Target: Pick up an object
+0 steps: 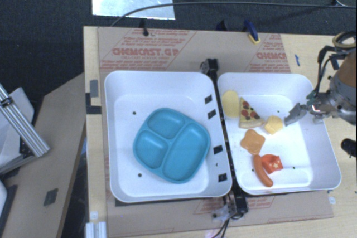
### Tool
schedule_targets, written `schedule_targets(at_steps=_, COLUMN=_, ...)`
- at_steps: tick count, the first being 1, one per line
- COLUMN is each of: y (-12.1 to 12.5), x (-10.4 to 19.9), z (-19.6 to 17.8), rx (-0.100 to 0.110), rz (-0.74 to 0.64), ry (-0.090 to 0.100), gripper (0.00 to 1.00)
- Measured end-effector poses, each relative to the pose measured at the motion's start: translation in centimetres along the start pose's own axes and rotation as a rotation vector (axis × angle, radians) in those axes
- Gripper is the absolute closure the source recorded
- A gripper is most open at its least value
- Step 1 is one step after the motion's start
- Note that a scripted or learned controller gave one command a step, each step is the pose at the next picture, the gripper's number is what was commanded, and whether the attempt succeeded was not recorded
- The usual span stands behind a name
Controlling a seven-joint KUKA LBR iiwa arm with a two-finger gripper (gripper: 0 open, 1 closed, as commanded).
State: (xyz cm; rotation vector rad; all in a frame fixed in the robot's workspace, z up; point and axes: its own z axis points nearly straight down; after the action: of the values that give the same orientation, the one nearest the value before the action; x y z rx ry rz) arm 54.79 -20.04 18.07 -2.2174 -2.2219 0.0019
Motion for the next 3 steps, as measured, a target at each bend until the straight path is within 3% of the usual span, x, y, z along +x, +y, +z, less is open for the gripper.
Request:
schedule_targets(at_steps=1, y=0.4, x=-0.1, z=6.2, rx=-0.001, rz=0.001, ry=0.000, gripper=0.00)
schedule_targets(at_steps=2, y=0.9, x=-0.2, z=9.0, rx=-0.012, rz=0.001, ry=0.000, gripper=0.00)
schedule_targets(at_steps=3, y=0.9, x=-0.2, z=8.0, rx=-0.017, rz=0.000, ry=-0.005, gripper=1.00)
